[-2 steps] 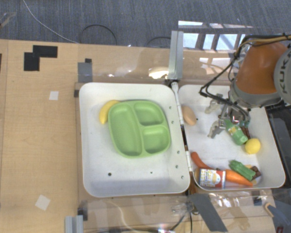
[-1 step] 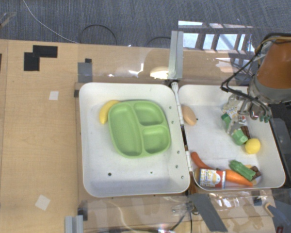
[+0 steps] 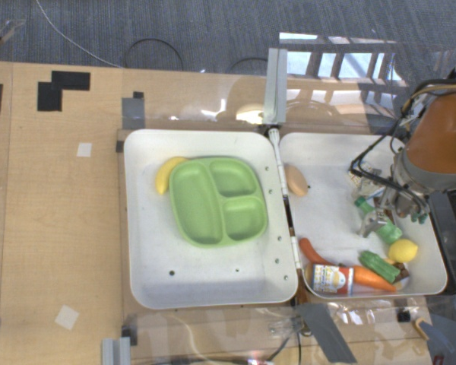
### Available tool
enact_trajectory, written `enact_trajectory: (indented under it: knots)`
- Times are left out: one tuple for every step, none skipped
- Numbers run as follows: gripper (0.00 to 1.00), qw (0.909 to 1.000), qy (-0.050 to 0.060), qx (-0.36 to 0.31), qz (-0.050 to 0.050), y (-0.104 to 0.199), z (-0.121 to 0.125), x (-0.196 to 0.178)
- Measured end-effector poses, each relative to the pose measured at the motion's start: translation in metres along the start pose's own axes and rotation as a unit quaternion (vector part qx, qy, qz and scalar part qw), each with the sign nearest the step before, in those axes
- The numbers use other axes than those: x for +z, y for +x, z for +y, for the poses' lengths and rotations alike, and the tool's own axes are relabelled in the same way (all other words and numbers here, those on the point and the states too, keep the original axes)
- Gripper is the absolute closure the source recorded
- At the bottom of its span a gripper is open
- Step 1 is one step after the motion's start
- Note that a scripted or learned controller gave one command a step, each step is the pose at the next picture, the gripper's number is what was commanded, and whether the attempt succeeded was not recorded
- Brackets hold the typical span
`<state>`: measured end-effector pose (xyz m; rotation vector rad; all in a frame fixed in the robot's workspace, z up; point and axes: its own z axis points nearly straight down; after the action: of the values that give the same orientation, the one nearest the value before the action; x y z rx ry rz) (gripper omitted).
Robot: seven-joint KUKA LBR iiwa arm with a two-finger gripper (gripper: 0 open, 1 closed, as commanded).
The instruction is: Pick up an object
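My gripper (image 3: 378, 219) is low over the right side of the right bin (image 3: 327, 211), hanging from the grey arm with the orange band (image 3: 441, 139). Directly at it lie small green pieces (image 3: 387, 232), partly hidden by the gripper body. A yellow lemon (image 3: 403, 251) rests just below and to the right. Along the bin's front edge are a green vegetable (image 3: 378, 264), an orange carrot (image 3: 376, 279), a labelled can on its side (image 3: 330, 278) and a red chilli (image 3: 311, 249). A tan bread roll (image 3: 296, 180) sits at the bin's left wall.
The left bin (image 3: 152, 272) holds a green divided plate (image 3: 215, 201) with a yellow banana (image 3: 165, 175) poking out from under its left edge. A metal divider post (image 3: 274, 82) rises between the bins at the back. Cables (image 3: 372, 158) loop off the wrist.
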<state>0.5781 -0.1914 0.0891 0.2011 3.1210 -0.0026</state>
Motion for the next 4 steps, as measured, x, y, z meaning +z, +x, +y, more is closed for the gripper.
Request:
enact_trajectory:
  knots:
    - [1.0, 1.0, 0.001, -0.002, -0.008, -0.005, 0.002, -0.015]
    - [1.0, 0.9978, 0.001, -0.066, -0.005, -0.035, -0.007, -0.188]
    - [0.0, 0.9978, 0.0, -0.066, 0.001, -0.033, -0.006, -0.182]
    - [0.0, 1.0, 0.001, -0.008, -0.001, 0.001, -0.015, -0.018]
